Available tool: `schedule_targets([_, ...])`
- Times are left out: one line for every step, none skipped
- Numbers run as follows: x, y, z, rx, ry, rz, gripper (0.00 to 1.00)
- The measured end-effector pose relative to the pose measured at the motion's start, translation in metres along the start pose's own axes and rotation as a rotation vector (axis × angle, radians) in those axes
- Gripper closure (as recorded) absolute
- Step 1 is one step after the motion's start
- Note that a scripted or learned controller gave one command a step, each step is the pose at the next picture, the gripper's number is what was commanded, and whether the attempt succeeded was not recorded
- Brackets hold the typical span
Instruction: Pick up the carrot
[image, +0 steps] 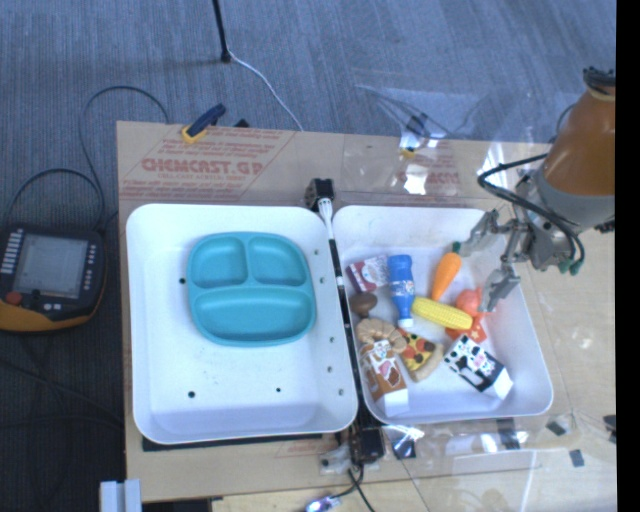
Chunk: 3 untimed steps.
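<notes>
A bench (230, 165) topped with brown board stood on blue-grey carpet and carried two shallow white bins side by side. The left bin (160, 400) held a blue divided plate (250, 288) and little else. The right bin (535, 385) held a heap of toy food: the carrot (447, 274) lay tilted near the middle of the back half, its green top pointing toward the rear wall, with a blue bottle (401, 285) just to its left and a yellow corn cob (442, 313) lying just in front of its orange tip. A red tomato-like piece (470, 303) sat beside the corn, a black-and-white carton (476, 366) lay nearer the front, and a pizza slice (418, 352) and cookie (375, 331) lay toward the left side. The gripper (495, 258) hung over the right part of this bin, its fingers spread apart with nothing between them, to the right of the carrot and not touching it. A handheld control unit (48, 275) rested on the carpet at far left.
</notes>
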<state>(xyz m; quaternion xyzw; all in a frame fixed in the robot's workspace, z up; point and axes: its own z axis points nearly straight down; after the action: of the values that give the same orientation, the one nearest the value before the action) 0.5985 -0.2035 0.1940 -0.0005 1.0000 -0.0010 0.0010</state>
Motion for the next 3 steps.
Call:
schedule_targets([-0.04,0.001,0.102,0.005,-0.014,0.013,0.0])
schedule_targets([-0.043,0.002,0.09,0.009,-0.021,0.012,1.0])
schedule_targets([0.022,0.034,0.102,0.004,-0.012,-0.388,1.0])
